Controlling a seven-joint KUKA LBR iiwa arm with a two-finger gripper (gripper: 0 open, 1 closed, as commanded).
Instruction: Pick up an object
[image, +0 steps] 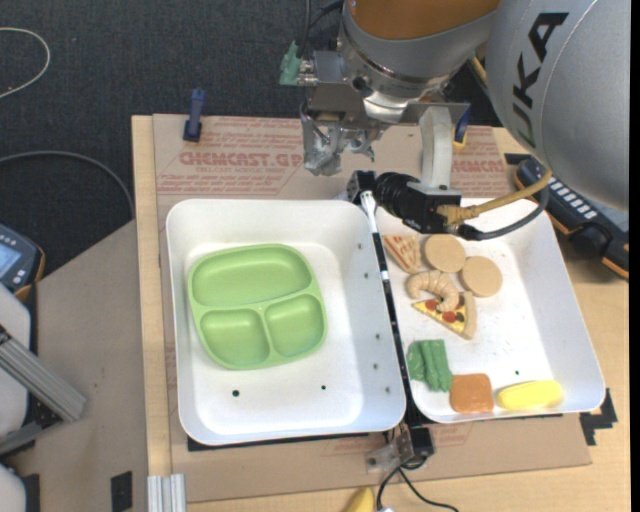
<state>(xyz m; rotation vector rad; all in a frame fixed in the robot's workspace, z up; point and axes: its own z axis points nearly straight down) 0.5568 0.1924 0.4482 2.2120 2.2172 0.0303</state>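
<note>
My gripper (331, 152) hangs high over the brown board behind the bins, near the far right corner of the left bin (184, 290), and nothing shows in it. The right bin (570, 330) holds toy food. There is a striped bacon strip (400, 250), two round tan biscuits (445, 253) (482, 277), a pale shrimp (436, 289) and a pizza slice (448, 316). Nearer the front lie a green bean bundle (432, 363), an orange block (471, 392) and a yellow piece (530, 396). A green divided plate (258, 303) lies in the left bin.
A black hose and fitting (405, 200) drape over the right bin's far left corner. The black divider (384, 290) runs between the bins. A blue clamp (193, 115) grips the board's back edge. Cables and a device lie at the right (585, 215).
</note>
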